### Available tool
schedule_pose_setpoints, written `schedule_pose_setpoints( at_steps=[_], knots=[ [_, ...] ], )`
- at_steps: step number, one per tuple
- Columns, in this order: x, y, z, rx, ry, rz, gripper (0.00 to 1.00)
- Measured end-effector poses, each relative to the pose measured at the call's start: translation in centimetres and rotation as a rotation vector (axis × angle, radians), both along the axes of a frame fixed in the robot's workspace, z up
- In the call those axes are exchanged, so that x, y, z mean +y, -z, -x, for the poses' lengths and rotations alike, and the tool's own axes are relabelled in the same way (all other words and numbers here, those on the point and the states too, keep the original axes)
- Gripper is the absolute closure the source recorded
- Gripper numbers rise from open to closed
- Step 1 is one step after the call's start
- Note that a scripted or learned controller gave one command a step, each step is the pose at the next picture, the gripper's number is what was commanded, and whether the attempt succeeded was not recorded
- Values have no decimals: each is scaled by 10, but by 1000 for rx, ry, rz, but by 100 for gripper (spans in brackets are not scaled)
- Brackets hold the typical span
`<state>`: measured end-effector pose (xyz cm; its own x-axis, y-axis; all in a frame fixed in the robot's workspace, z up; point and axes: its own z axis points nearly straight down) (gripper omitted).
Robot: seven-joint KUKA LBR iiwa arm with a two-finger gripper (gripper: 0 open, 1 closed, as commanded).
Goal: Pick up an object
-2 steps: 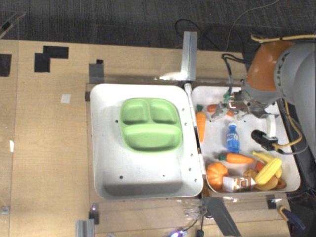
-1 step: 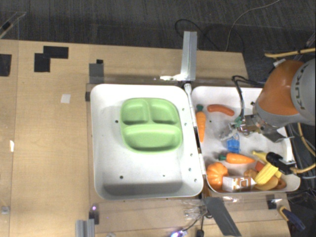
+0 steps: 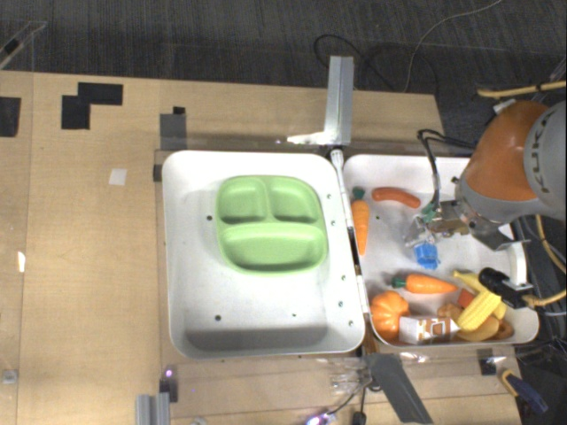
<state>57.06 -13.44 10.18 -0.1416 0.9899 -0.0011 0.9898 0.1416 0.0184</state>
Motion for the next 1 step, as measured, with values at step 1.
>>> schedule_pose_setpoints(
  at_steps=[1],
  knots=[
    [78, -122, -37, 12, -84, 2, 100]
  ],
)
